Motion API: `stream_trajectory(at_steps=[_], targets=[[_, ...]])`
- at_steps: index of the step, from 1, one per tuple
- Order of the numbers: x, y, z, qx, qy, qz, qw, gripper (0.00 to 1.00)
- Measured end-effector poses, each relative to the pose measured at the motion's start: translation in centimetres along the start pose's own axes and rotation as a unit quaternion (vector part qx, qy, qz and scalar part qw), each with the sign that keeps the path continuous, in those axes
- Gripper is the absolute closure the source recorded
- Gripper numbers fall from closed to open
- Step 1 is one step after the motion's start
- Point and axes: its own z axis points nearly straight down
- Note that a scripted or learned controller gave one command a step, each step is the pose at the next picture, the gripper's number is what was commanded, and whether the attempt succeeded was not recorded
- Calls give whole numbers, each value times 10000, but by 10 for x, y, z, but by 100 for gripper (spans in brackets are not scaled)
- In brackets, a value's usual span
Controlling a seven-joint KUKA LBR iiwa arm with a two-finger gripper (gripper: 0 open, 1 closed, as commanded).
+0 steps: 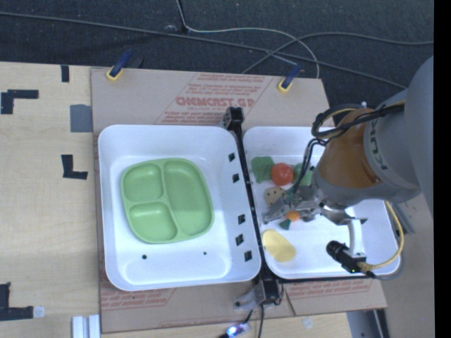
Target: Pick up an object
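Gripper [290, 212] stood low in the right bin [373, 263]; its grasp could not be determined.
Orange object [293, 217] lay at its tip, red ball [282, 174] at 12 o'clock, green piece [262, 167] at 11, yellow piece [279, 246] at 6; green tray [167, 200] occupied the left bin [116, 143].

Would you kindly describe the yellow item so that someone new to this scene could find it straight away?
Look at the right bin of the two white bins, the one the arm reaches into. Near its front left corner, close to the divider, lies the yellow item, a pale, rounded lump. It sits apart from and nearer the camera than the green piece and red ball, and is the only yellow one.
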Motion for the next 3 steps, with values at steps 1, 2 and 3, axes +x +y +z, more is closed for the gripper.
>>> stream_trajectory(at_steps=[1, 2, 3], targets=[[0, 1, -13, -8, -1, -1, 10000, 100], [-3, 0, -55, -8, 9, 2, 10000, 100], [-2, 4, -97, -15, 6, -3, 10000, 100]])
